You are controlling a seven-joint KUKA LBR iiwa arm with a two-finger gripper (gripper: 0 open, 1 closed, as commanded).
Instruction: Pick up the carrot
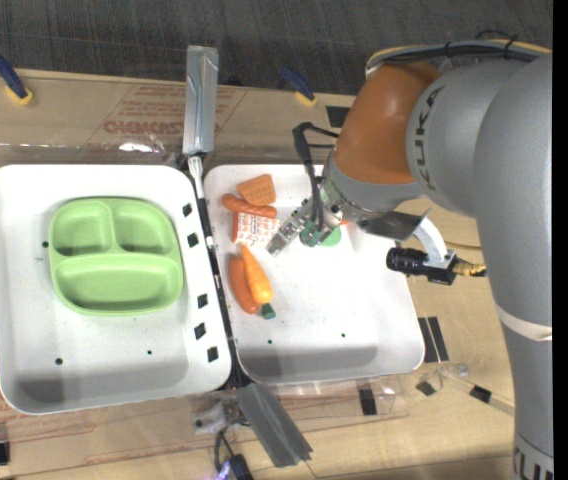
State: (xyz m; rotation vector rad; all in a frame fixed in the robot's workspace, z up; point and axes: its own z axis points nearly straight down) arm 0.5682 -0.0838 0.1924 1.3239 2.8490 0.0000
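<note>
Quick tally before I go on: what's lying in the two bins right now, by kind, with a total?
Carrot: 1
Orange cracker-like slice: 1
Sausage-like orange piece: 1
White printed packet: 1
Small green item, partly hidden under the gripper: 1
Green divided plate, in the left bin: 1
Total: 6

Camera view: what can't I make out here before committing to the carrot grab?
- Two-finger gripper: small and blurred under the grey arm's wrist; finger state unreadable.
- Small green object beside the gripper: mostly hidden by it; unidentifiable.
- Printed white packet near the orange carrot: lettering too small.
</note>
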